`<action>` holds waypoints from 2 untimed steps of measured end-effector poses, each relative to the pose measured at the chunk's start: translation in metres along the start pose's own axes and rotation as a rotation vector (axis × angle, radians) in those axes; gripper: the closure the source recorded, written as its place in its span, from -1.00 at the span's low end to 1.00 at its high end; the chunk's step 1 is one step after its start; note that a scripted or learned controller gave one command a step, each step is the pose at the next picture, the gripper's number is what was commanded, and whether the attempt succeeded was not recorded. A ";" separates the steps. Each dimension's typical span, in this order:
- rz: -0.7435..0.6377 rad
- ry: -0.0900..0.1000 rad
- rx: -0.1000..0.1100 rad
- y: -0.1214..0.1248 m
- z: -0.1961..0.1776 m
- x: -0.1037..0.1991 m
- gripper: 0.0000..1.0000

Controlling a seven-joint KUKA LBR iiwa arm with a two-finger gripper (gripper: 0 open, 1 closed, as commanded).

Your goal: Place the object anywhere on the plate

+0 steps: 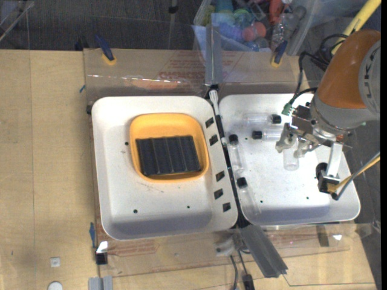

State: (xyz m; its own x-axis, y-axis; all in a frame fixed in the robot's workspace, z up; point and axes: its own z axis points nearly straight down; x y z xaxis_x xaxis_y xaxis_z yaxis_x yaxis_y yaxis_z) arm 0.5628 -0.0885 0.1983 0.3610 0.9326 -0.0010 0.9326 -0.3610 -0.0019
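Note:
A yellow-orange plate [166,121] sits in the left bin [115,192]. A flat black ridged object [168,154] lies on the plate and covers most of its middle. My gripper [294,145] hangs over the right bin [272,192], well to the right of the plate and apart from the black object. Its fingers look open and I see nothing between them. A small clear item [291,161] lies on the bin floor just below the fingertips.
A clear tube-like item [260,122] lies near the right bin's back. Small black tabs [219,157] line the ridge between the bins. A clear box of coloured toys [254,11] stands behind the bench. A yellow cable [357,173] runs past the right bin's right edge.

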 end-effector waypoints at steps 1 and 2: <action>-0.215 0.000 -0.003 0.032 0.014 0.036 1.00; -0.312 0.000 -0.004 0.058 0.014 0.075 1.00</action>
State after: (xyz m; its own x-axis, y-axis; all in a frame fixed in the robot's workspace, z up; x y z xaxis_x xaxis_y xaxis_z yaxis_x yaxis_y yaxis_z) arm 0.6439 -0.0394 0.1843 0.0568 0.9984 -0.0014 0.9984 -0.0568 0.0013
